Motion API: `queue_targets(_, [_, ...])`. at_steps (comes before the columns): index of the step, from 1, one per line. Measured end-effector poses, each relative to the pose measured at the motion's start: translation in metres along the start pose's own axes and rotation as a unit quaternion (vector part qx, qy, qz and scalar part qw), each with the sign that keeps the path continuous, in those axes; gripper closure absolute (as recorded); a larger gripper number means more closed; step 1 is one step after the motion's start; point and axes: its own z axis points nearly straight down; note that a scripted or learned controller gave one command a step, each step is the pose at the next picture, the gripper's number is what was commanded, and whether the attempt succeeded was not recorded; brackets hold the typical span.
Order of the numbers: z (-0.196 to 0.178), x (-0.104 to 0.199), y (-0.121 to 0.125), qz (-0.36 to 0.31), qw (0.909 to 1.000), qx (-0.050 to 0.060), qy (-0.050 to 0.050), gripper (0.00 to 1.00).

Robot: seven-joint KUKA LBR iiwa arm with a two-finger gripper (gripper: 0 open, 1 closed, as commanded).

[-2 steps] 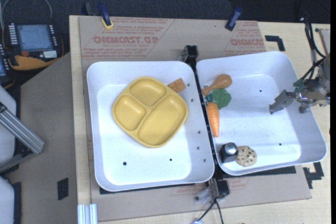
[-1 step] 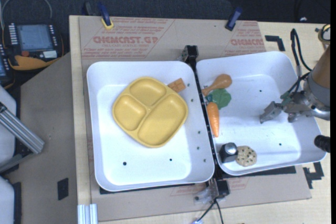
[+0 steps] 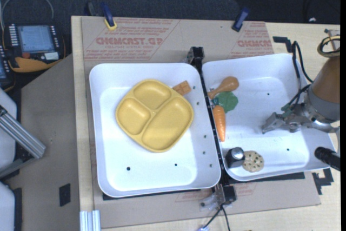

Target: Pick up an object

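Nearest the lens, you had a cookie [image 3: 252, 160] and a small black-and-silver object [image 3: 235, 156] against the near wall of the right bin [image 3: 281, 70], forward and to the left of the end effector [image 3: 268, 126]. Its grey fingers pointed left over bare bin floor, holding nothing; how wide they stood, I cannot tell. Your other candidates, a carrot [image 3: 219, 122] with green leaves [image 3: 226, 101] and a wooden-looking piece [image 3: 223, 86], lay well left of it along the dividing wall (awkward for fingers, probably). Open floor separated them from it. Farther left, a yellow divided plate [image 3: 155, 114] sat in the left bin [image 3: 108, 132].
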Motion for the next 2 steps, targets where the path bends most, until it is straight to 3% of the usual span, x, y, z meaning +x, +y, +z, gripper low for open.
queue_targets(1, [-0.013,-0.001,0.001,0.000,1.0000,-0.003,-0.002,1.00])
queue_targets(2, [-0.064,-0.007,0.010,-0.001,1.0000,-0.006,-0.003,1.00])
